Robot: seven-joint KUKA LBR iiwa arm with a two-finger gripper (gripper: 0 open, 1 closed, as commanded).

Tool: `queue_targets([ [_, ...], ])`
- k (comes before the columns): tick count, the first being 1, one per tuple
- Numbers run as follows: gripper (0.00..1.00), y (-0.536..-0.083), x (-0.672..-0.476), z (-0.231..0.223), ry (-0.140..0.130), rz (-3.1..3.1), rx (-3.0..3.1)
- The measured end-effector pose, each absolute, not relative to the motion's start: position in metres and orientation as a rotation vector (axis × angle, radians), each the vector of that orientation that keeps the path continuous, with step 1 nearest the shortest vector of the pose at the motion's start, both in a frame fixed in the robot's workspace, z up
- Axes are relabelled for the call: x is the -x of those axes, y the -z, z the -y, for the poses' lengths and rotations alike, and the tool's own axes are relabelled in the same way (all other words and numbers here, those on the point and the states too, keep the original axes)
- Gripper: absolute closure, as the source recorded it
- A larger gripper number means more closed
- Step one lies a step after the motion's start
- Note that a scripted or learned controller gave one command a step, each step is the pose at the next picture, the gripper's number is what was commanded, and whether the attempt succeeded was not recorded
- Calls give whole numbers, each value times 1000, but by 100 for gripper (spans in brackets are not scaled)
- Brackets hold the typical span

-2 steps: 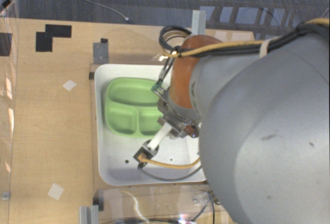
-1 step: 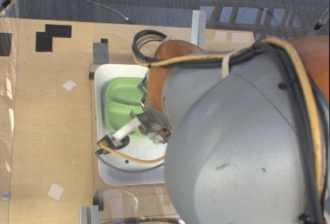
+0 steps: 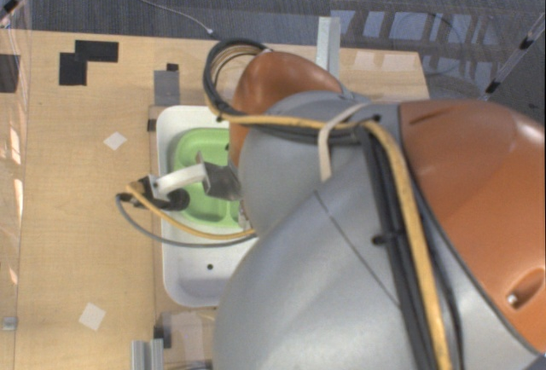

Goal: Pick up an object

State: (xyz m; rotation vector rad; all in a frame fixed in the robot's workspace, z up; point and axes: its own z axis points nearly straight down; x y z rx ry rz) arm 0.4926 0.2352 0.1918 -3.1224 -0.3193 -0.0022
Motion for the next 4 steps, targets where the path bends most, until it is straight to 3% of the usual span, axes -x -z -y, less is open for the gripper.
queue_targets([
  [1,100,-275,-488,-235,10,1007,2974],
  [2,100,-225,-487,-231,-3,601,3084],
  [3,100,-91,-490,-201,14,340,3116],
  [4,100,-181,-488,-239,13,339,3115],
])
